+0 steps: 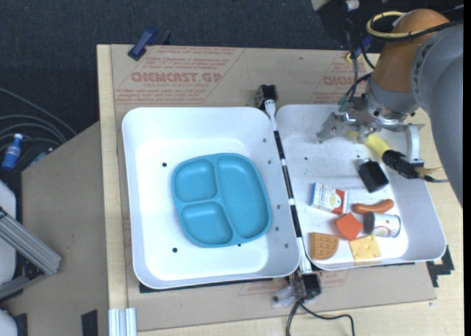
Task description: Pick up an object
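My gripper (366,138) hangs over the far part of the right bin (434,213), its fingers spread, so it is open. One grey finger (328,129) points left. A yellow object (376,144) lies beneath the gripper, but I cannot tell whether the fingers touch it. Just in front are a black block (373,175) and a black piece (402,162). Nearer the front of the bin lie a small white carton (326,197), a brown sausage (373,206), a red-orange block (349,226), a white can (387,226), a tan waffle (322,245) and a yellow slice (365,248).
The left bin (147,143) holds a blue divided plate (221,199). A black-clipped ridge (283,173) separates the two bins. The grey arm with its orange band (401,55) comes in over the right bin's far right corner.
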{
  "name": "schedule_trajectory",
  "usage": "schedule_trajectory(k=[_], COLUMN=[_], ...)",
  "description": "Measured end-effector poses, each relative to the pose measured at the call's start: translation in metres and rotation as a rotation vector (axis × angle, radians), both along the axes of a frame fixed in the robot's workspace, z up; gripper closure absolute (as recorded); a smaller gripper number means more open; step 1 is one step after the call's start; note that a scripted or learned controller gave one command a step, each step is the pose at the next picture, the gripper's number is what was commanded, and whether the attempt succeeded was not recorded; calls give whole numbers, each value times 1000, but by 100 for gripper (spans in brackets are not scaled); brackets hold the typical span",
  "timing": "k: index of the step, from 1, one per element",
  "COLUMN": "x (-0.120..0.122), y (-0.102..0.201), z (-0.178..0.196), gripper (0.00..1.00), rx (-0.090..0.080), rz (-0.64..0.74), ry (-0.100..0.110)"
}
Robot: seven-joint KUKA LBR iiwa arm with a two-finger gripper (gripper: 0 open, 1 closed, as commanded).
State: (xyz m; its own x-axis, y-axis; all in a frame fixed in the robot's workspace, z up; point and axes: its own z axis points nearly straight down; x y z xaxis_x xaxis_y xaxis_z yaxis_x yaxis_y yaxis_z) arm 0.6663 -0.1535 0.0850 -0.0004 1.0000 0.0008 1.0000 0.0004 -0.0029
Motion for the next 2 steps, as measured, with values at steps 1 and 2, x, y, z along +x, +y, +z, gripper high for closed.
schedule_trajectory(k=[1, 2], x=[0, 0], y=[-10, -16], z=[0, 1], gripper=[0, 0], rx=[2, 4], rz=[0, 1], ry=[0, 2])
